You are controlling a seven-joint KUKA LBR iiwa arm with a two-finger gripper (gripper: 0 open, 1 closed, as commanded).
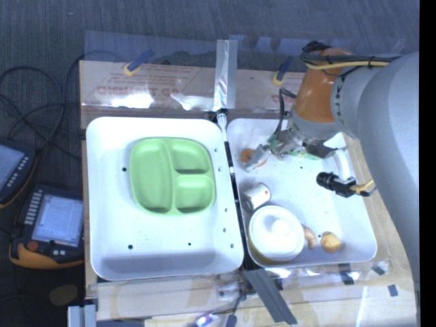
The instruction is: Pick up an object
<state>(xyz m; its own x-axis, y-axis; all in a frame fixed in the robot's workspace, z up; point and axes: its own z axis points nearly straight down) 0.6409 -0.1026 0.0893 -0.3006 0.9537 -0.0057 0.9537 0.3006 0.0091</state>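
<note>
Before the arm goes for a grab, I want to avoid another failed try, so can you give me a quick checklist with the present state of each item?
1. Gripper over the right bin, near its far left part: ok.
2. A target close by: a small orange and white object lies just left of the gripper: ok.
3. Something held between the fingers: cannot tell.
4. Nearby clutter: a white cup and a white bowl lie nearer the camera, apart from the gripper: ok.
5. Green divided plate sits in the left bin, out of the way: ok.
</note>
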